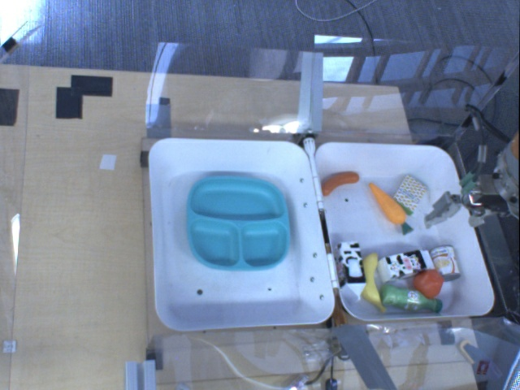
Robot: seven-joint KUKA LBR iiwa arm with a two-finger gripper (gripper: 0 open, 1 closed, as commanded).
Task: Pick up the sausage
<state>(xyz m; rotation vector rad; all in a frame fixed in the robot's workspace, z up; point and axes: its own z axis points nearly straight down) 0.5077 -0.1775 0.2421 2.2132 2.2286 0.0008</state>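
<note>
While reaching in from rt, claw low, well apart from sausage

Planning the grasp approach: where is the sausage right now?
The sausage lies in the right bin, at its far-left corner beside the divider, left of the carrot.

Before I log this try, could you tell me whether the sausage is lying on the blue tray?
No, the sausage lies in the right bin near its upper left corner, while the blue tray sits in the left bin.
</note>
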